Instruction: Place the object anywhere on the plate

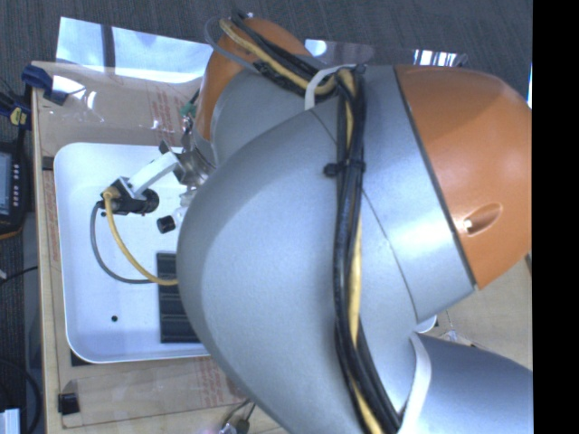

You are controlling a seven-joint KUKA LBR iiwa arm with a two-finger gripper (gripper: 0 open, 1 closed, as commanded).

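Observation:
The grey and orange arm (362,242) covers most of the view and hides the right bin. From under its left edge the wrist reaches over the left white bin (72,242). A white bracket (149,174) with a black fitting (136,204) and a looping yellow cable (118,251) hangs there. Below them a dark ribbed block (174,298) sticks out from beneath the arm, low over the bin floor; it looks like part of the gripper. A tiny dark speck (115,317) lies on the bin floor to its left.
The bin's left and front walls stand close to the wooden bench edge (41,269). A dark device (11,183) sits off the bench at far left. Clear plastic sheeting (127,89) lies behind the bin.

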